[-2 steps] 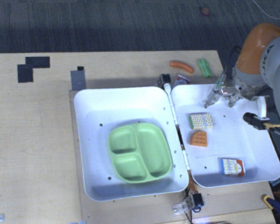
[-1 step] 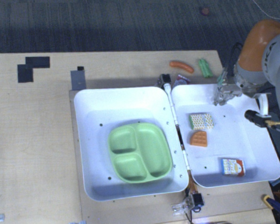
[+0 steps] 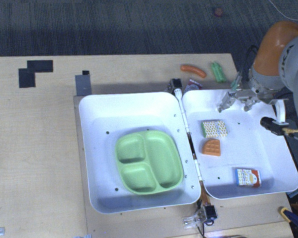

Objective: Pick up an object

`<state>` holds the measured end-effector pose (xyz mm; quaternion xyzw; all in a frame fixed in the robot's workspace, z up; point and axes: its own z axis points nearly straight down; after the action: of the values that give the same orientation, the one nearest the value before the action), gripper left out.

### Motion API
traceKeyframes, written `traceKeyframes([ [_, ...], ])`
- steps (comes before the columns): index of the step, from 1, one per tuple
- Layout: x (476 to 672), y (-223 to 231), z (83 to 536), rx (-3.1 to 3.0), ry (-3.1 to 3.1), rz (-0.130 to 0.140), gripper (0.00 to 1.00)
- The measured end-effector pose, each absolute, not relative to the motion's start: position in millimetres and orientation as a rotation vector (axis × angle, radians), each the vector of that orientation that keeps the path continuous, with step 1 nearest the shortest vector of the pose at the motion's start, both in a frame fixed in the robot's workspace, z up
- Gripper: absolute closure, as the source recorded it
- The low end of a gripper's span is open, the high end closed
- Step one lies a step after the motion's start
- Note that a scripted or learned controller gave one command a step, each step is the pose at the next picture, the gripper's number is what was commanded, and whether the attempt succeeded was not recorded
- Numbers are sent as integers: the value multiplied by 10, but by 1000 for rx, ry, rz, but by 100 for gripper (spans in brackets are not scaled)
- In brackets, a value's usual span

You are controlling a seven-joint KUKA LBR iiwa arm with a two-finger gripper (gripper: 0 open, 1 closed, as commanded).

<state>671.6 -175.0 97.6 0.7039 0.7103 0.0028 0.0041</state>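
Hand point(image 3: 238, 102) spread, nothing gripped, over right bin point(image 3: 275, 183) far edge; waffle point(image 3: 214, 128), wedge point(image 3: 211, 147), carton point(image 3: 247, 177) unpicked.

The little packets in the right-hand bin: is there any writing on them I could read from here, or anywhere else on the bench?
None can be read.
Patterned packet: print too small to read.
Red and blue carton: label blurred, unreadable.
Orange piece: no writing visible.

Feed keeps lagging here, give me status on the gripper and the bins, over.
Gripper open, over right bin's far edge, holding nothing. Waffle block, orange piece, small carton lie loose there. Green tray in left bin. Nothing blocking.
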Motion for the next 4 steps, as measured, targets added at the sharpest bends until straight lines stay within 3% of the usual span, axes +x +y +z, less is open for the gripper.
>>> traceKeyframes([
  [1,6551,-1235,849,2214,2227,5,0],
  [2,6571,-1237,975,2210,2224,11,100],
  [3,6694,-2007,858,2216,2220,2,100],
  [4,6702,-1967,857,2215,2228,6,0],
])
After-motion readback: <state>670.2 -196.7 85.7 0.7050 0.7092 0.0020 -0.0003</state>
